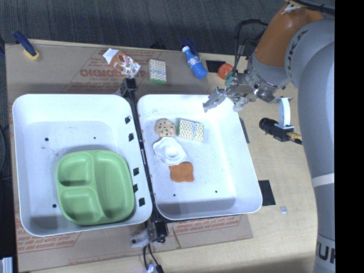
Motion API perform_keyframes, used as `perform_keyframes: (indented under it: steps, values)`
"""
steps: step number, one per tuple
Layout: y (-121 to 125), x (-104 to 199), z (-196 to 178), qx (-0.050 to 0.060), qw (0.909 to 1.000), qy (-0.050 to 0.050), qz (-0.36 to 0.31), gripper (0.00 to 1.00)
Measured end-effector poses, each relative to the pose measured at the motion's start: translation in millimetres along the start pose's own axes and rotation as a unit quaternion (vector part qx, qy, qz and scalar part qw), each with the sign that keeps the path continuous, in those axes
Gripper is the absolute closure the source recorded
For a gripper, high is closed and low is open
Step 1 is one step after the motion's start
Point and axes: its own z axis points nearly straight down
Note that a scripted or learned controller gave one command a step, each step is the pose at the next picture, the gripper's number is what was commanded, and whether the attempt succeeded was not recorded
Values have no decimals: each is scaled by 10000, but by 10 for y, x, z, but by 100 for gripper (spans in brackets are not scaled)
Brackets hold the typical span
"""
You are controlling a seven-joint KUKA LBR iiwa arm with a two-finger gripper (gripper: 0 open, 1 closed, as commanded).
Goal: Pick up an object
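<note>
The gripper (pixel 219 99) hangs over the far right corner of the right bin (pixel 239 169), its fingers slightly apart as far as the slanted view lets me judge, and nothing sits between them. The candidates for the pick lie together in the left half of that bin: a round cookie (pixel 165 127) at the far side, a small patterned packet (pixel 190 129) just to its right, a white crumpled piece (pixel 169 150) nearer, and an orange-brown flat piece (pixel 182 172) nearest of all, touching or almost touching the white one. All look light. The packet seems the best target: it has straight edges and some thickness, so the fingers could close across its short sides, though a glossy wrapper may slip. The cookie and the orange-brown piece lie low against the floor and would be hard to get under. The white piece looks soft and would likely deform when squeezed. The left bin (pixel 34 124) holds a green divided tray (pixel 94 186). On the bench beyond the bins lie a blue bottle (pixel 194 62) and a few small packets.
</note>
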Motion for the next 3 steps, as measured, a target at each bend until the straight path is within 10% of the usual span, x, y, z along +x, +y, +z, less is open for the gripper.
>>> perform_keyframes:
  steps: [1,2,3]
  values:
    - [-948,191,1235,6,10000,5,-3,0]
    - [-1654,448,1238,9,10000,9,-12,0]
    - [-1476,1009,1235,-2,10000,5,-17,0]
